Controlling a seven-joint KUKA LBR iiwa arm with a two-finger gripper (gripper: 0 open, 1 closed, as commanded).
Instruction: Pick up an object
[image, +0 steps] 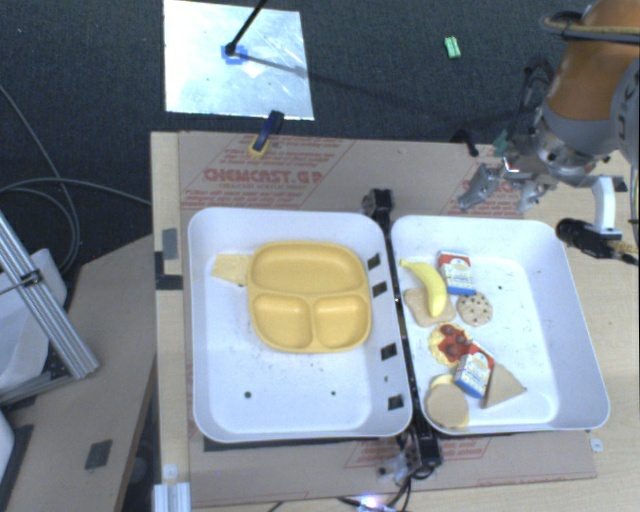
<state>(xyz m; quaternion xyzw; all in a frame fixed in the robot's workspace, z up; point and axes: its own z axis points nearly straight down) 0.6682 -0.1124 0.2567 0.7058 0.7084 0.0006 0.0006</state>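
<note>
Objects for picking lie in the right bin, which you see from above at a slant, a cluster of toy food along its left half. A yellow banana curves near the bin's upper left. Just right of it stands a small red and white carton, and below that lies a round chocolate-chip cookie. A tan flat piece sits partly under the banana. Lower down you find a round piece with red topping, a second red, white and blue carton, a tan wedge touching it, and a pale round disc near the bin's front edge.

The left bin holds a yellow divided tray with three compartments, and a pale yellow flat piece pokes out from under its left side.

Your gripper hangs beyond the right bin's back rim, over the cardboard sheet, well apart from all the toy food. Nothing sits between its jaws; whether they are spread or closed, you cannot tell at this angle. The grey arm with its orange band rises toward the upper right corner.
</note>
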